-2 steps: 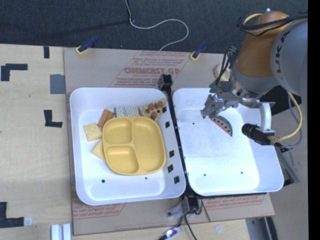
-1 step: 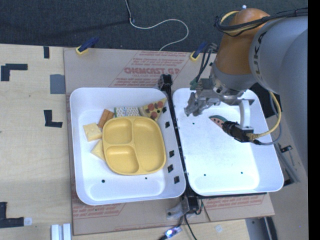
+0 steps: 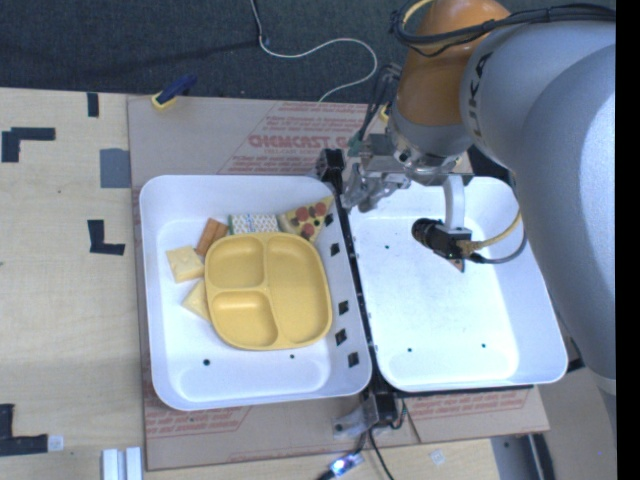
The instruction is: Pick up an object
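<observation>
Yellow plastic dominates the left bin [image 3: 160, 368]: a divided plate [image 3: 268, 290] with three compartments lies flat near its middle, rim up, nothing in it. Tucked at its left edge are pale cracker-like squares [image 3: 185, 264] and a brown stick-shaped piece [image 3: 210, 236]; just beyond its far rim lie a small patterned item [image 3: 252, 224] and a pizza-slice toy [image 3: 308, 216], partly under the plate's edge. The right bin [image 3: 500, 363] sits alongside, touching the left one. Farther back, the gripper [image 3: 362, 190] hangs over the far end of the wall between the bins, close to the pizza slice. I judge the pick not yet done: nothing shows in its grasp, and every object rests in the bin. Whether the gripper is ready to close is too dark to tell.
</observation>
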{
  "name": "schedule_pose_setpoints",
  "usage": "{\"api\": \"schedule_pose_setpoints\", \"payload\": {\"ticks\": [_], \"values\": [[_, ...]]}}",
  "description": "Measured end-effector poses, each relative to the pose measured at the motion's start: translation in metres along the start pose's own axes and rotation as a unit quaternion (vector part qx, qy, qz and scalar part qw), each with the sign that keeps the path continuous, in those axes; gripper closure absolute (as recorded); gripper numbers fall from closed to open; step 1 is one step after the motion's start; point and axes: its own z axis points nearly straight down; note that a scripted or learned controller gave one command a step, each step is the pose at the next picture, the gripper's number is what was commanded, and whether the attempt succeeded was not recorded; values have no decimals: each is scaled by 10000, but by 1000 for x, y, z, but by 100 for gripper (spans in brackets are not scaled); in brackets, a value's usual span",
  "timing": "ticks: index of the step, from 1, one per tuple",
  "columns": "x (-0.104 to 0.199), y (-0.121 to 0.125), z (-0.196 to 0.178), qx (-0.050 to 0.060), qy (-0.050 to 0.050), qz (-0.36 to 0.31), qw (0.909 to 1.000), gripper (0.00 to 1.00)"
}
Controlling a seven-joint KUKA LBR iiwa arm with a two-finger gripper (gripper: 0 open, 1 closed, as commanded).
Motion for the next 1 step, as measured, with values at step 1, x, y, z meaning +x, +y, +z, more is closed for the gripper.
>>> {"api": "schedule_pose_setpoints", "payload": {"ticks": [1], "values": [[-9,-9,-6,12,-4,23,10000,100]]}}
